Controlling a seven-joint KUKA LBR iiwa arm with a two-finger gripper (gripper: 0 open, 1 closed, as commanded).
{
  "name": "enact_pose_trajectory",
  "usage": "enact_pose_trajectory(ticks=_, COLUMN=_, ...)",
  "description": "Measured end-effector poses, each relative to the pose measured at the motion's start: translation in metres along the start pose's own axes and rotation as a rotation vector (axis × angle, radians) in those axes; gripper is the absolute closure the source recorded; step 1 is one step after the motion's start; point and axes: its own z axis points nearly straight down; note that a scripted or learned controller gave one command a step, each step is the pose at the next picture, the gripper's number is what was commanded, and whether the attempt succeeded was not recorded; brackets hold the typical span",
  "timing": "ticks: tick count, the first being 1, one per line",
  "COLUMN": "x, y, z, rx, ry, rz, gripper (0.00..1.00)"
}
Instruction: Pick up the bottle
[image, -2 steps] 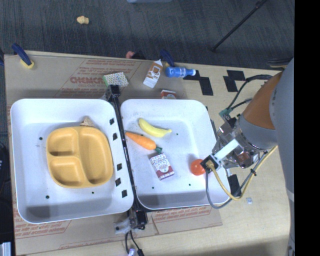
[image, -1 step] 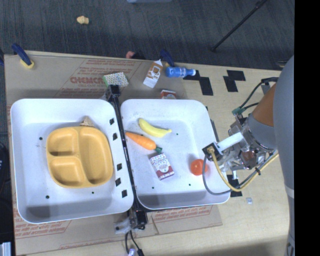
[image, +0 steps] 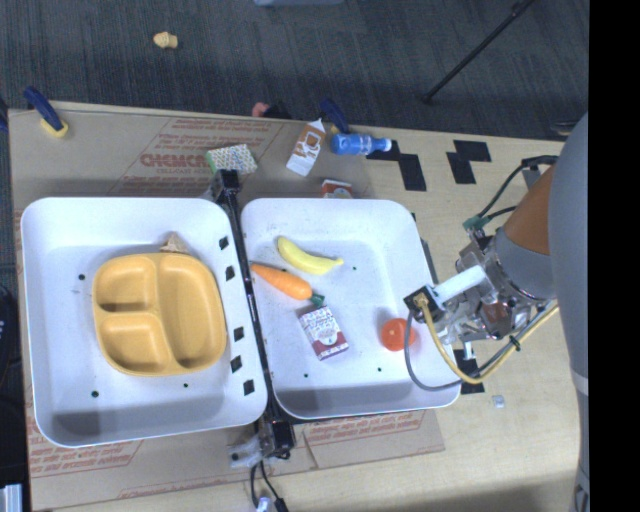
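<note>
The bottle (image: 356, 144) is small and blue with a pale cap. It lies on its side on the cardboard behind the right bin (image: 400, 215), outside both bins. My gripper (image: 441, 311) hangs over the right bin's right rim, far in front of the bottle and to its right. Cables loop around the gripper, and a red ball (image: 396, 334) rests just to its left in the bin. Nothing shows held in the gripper.
The right bin holds a banana (image: 308, 258), a carrot (image: 282, 281) and a small red carton (image: 322, 332). A yellow divided plate (image: 158, 311) sits in the left bin (image: 50, 230). Left of the bottle lie a small carton (image: 306, 148) and a patterned sponge (image: 232, 157).
</note>
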Motion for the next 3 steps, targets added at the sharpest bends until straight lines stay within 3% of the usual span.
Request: enact_pose_trajectory(ticks=3, x=-0.0001, y=0.0, z=0.004, rx=0.001, ry=-0.001, rz=0.0, gripper=1.0)
